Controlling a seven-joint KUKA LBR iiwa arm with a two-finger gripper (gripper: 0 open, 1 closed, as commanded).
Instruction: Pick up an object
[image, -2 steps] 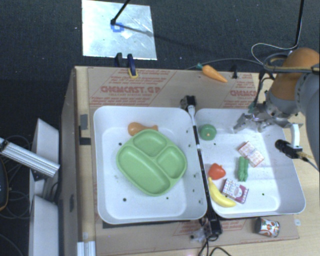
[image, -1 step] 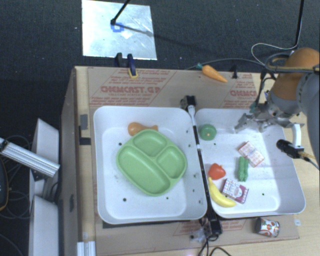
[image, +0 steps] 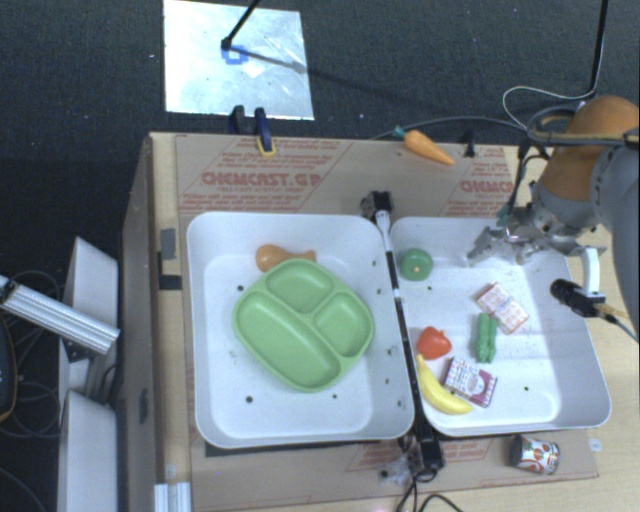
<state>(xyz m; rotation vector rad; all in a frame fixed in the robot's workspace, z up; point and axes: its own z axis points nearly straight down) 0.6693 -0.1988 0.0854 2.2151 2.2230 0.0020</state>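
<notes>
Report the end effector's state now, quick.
End effector: above the right bin's far edge, nothing visibly held; open or closed cannot be told.

The arm (image: 590, 170) is grey with rounded, smooth housings, and a broad orange band (image: 600, 120) wraps it above the wrist. Thin pale cables (image: 545, 105) loop around its upper part. At its end sits the gripper (image: 510, 243), a silvery metal assembly with angular, spindly parts, beside a white-and-black attachment (image: 585, 285).
</notes>
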